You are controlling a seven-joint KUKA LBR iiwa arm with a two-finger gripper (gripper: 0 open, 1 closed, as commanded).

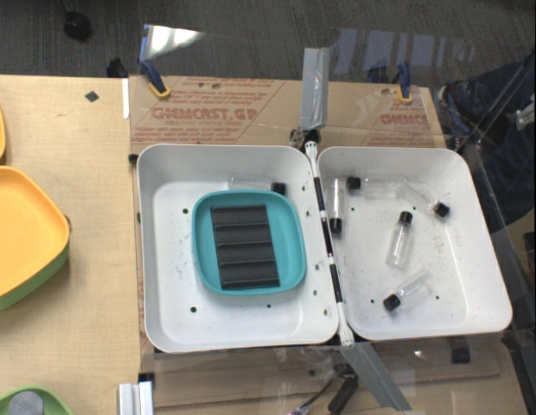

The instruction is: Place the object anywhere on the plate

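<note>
1. Camera view, looking down at a slant: two white bins sit side by side, the left bin (164,258) holding the teal plate (290,236), the right bin (458,266) holding loose clear vials with black caps.
2. The plate lies flat near the middle of its bin. A dark ribbed insert (245,247) covers most of its floor, leaving a teal border all round.
3. The task names no single object; I judge any vial will serve. Candidates in the right bin: the middle vial (398,242), the lower vial (407,288), and the vial by the divider (335,201).
4. The middle vial's long axis runs nearly up and down the view, cap at the far end. The lower vial lies slanted, cap toward the near left. The one by the divider lies almost parallel to it.
5. One more vial (251,184) rests in the left bin, just beyond the plate's far rim and off it.
6. Whether my claw is spread or pressed together I cannot tell from this view.
7. Key relation: I reach in from the view's right, so the right bin's vials lie nearer to me than the plate. Any carry must run leftward over the divider.
</note>
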